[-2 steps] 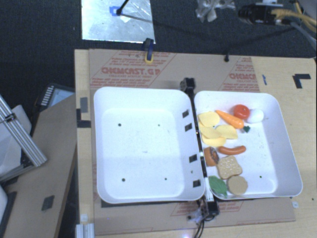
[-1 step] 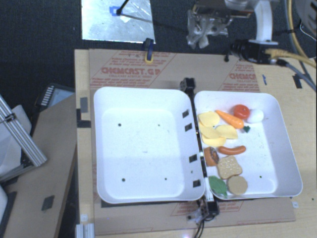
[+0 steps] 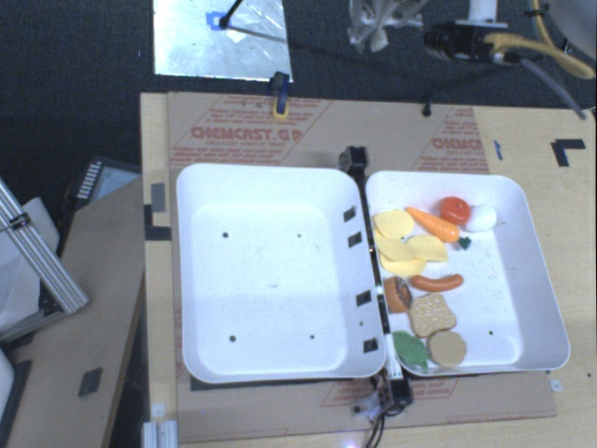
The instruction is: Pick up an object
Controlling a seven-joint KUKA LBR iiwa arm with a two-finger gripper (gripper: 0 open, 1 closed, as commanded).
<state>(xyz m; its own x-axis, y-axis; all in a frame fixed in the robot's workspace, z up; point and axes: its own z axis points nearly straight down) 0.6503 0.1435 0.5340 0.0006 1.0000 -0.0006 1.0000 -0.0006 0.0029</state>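
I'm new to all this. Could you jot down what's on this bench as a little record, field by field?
bins: two shallow white bins side by side, left bin and right bin
items in right bin: carrot, tomato, white egg, yellow pieces, sausage, cracker, round cookie, green leaf
where they lie: crowded along the right bin's left side
gripper: high above the bench at the top of the view, away from both bins
holding: nothing seen between its fingers
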